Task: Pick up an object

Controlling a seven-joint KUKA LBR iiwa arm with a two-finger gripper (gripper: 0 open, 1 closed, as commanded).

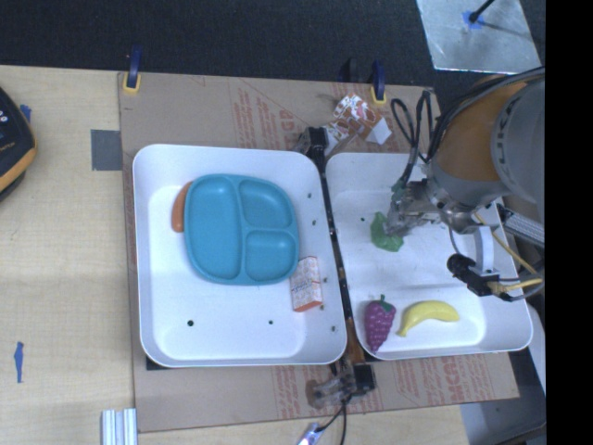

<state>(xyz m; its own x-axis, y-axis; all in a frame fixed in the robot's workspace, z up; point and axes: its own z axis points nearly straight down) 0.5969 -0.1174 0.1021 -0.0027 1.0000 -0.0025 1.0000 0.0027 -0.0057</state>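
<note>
The arm (486,146) reaches in over the right bin (435,341) from its right side, and the gripper (400,219) hangs low over the bin's upper middle, right at a small green object (385,234). The green piece sits just below and to the left of the gripper's tip, touching or nearly touching it (the metal parts hide the contact, so whether it is held cannot be told).

Along the near edge of the right bin lie a purple bunch of grapes (378,321), close to the bin's left corner, and a yellow banana (428,315) just beside it on the right; the two are near each other but apart.

In the left bin (162,332) a blue divided plate (242,229) lies flat in the upper middle. An orange object (178,209) peeks out from under the plate's left edge. A small printed packet (307,285) lies by the plate's lower right corner, close to the bin's right wall.

Both bins rest on a brown cardboard sheet (232,109) on the desk (56,276).
</note>
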